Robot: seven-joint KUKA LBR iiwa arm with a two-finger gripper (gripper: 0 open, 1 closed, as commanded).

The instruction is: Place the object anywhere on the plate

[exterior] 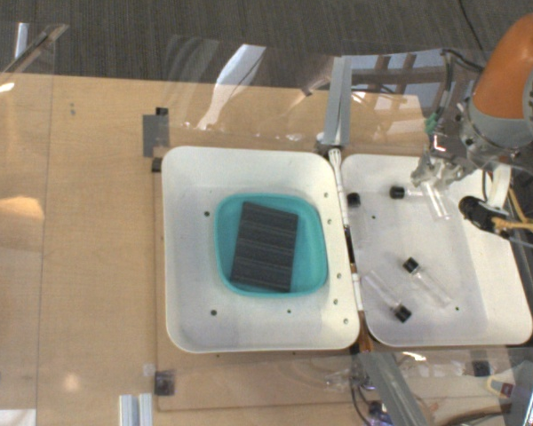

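Bench: a pale wooden bench (80, 264) with clear panels standing along its far side; two shallow white bins sit on it side by side, touching at their inner edges.
Gripper: the gripper (433, 189) hangs over the far part of the right bin (480, 318), under the grey arm (506, 105) with its orange band; its clear fingers point down, and whether they are open or closed cannot be told. Nothing is seen between them.
Right bin: several small black pieces (409, 264) and faint clear shapes lie scattered on its floor, near the gripper but apart from it.
Left bin: the left bin (186, 318) holds a teal plate (224, 229) at its centre.
Object: a dark ribbed block (265, 247) lies flat on the plate, slightly turned, inside the rim on all sides.
Step in hand: judged from this layout, the placing looks done; the arm stands well apart from the plate.
Good practice: any further move should keep the fingers high and clear of the shared bin wall, so the plate is not nudged and the block stays seated.
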